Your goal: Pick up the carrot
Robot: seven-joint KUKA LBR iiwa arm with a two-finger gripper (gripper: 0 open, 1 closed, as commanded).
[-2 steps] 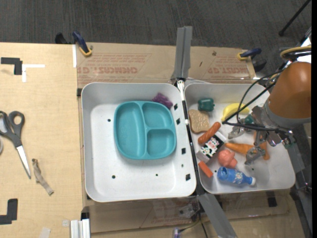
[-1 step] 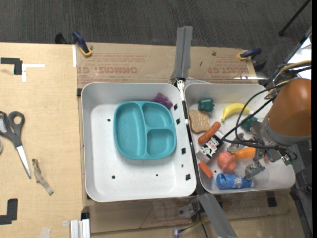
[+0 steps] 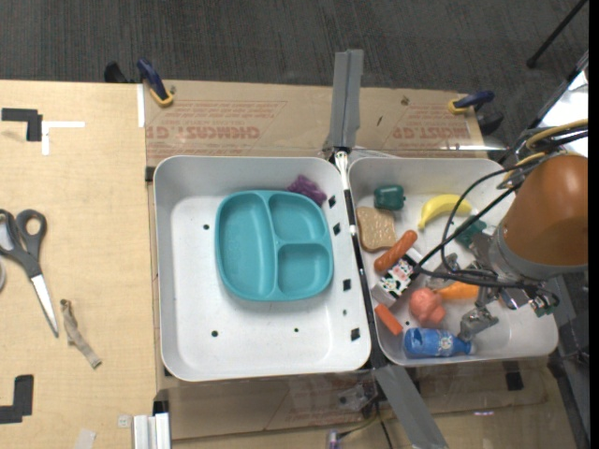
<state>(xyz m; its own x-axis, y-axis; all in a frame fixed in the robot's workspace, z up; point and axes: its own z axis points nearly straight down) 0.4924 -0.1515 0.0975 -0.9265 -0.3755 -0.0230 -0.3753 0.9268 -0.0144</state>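
A teal divided plate (image 3: 275, 245) lies in the left bin (image 3: 178, 279); scissors (image 3: 32, 260) rest on the bench.

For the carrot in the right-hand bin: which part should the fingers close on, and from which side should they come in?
Judging by its pose, grip the carrot across its thicker middle, coming from above. It lies flat on the right bin floor, pointing roughly left-right, so the fingers should close across its narrow width. The pink ball crowds its left end, and the gripper sits close beside it, with cables crossing above, so the right half looks freer.

- The grey arm (image 3: 547, 223) with its orange band reaches in from the right
- Its wrist tilts down and leftward
- The claw (image 3: 479, 321) hangs low, cables looped alongside
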